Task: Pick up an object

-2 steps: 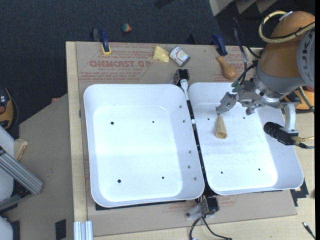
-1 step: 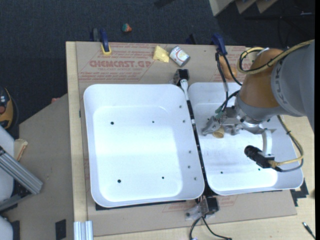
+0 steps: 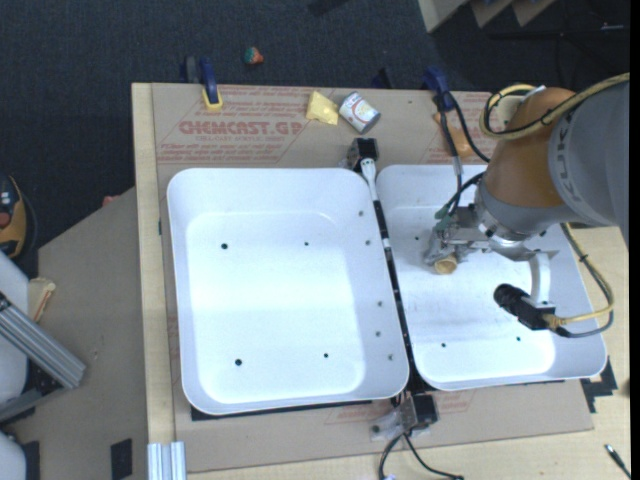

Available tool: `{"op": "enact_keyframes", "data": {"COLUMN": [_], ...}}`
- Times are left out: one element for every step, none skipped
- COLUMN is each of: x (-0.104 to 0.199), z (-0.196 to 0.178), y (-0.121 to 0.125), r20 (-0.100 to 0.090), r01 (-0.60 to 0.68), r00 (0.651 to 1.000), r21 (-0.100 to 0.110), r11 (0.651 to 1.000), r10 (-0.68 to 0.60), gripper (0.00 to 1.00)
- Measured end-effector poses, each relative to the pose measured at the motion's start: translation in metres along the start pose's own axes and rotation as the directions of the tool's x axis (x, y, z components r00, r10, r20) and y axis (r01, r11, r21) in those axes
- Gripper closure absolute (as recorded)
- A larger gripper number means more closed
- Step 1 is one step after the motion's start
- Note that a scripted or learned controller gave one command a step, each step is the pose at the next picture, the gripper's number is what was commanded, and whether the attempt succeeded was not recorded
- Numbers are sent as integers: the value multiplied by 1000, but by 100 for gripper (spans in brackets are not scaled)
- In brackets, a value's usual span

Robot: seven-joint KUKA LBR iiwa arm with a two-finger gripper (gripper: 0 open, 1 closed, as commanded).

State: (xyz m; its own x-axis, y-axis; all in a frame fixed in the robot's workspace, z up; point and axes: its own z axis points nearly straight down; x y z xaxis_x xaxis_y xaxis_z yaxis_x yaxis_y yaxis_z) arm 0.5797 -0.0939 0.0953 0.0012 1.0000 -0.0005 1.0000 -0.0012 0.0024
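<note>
Hovering tool | small tan cork-like object | right bin

Even, fairly bright overhead light washes the two white bins nearly featureless, with soft, short shadows under the arm. The dark floor stays dim and grainy. Overall sharpness is modest, and fine detail is slightly soft throughout.
</note>
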Motion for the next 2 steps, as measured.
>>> {"op": "enact_keyframes", "data": {"x": [65, 131], "z": [-97, -89], "y": [92, 73], "r20": [-1, -2], "r01": [10, 6], "r00": [1000, 1000], "r21": [-16, 7], "r11": [1000, 1000], "r10": [-10, -6], "gripper": [100, 100]}}
